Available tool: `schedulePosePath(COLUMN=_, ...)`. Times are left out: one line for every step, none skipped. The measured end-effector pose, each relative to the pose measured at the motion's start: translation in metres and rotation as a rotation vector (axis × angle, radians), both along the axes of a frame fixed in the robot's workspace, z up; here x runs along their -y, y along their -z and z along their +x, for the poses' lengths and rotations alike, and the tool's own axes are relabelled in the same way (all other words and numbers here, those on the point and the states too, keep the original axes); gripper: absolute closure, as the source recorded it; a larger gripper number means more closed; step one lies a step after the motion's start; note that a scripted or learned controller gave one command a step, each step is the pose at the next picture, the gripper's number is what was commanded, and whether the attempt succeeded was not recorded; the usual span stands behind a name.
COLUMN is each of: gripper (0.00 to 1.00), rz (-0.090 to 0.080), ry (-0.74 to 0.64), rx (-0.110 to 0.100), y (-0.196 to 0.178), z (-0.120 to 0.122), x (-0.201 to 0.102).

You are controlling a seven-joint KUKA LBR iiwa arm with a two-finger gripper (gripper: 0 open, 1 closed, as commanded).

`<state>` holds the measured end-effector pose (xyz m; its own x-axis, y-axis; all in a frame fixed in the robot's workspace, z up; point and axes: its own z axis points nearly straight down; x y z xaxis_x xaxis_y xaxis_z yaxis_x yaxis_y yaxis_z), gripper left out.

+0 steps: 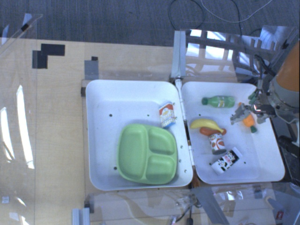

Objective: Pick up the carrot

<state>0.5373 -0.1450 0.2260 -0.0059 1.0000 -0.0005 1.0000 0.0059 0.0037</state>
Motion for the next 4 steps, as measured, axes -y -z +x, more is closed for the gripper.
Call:
schedulePosePath(gripper=0.00, rz=-0.001, ry=0.004, rx=0.001, y=0.043, z=0.039, x=0.033)
schedulePosePath(gripper=0.00, rz=-0.002, ry=-0.026, rx=0.004, y=0.139, z=0.085, x=0.054)
schedulePosePath(gripper=1.00, rz=-0.002, ry=-0.031, rx=0.011, y=0.126, z=0.088, x=0.053)
schedulePosePath(gripper=1.00, rz=-0.002, ry=-0.208, rx=0.005, y=0.083, z=0.128, x=-0.012)
